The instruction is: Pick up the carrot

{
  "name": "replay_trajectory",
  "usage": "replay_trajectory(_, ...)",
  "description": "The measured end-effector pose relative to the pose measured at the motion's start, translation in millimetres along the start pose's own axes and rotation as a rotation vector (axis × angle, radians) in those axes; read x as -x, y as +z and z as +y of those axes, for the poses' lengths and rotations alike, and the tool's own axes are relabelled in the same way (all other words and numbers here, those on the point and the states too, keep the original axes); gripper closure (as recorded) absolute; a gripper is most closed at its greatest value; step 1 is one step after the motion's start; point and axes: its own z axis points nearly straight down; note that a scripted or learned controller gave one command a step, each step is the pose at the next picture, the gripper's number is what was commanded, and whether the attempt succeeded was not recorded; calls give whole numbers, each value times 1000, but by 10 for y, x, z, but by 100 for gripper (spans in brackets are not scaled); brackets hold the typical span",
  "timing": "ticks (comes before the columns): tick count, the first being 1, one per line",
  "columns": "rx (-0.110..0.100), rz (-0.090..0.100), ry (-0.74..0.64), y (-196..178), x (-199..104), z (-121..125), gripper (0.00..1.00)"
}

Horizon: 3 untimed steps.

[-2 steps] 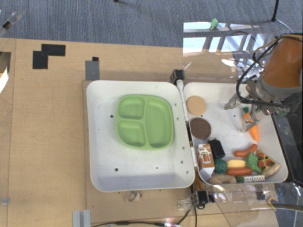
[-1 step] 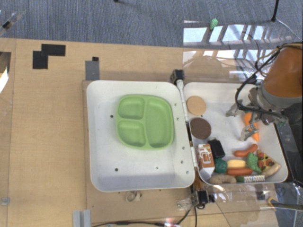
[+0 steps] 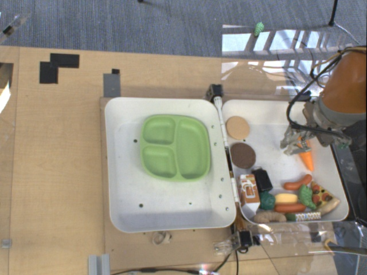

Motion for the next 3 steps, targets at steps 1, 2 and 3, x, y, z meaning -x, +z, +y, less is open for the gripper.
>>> replay_trajectory(1,-6,-13,-3,-138,48,-5,100)
replay_trajectory(2,3,7,-402,120,-82,-9,100)
replay_trajectory(3,9,7,-189,-437,422,672,100)
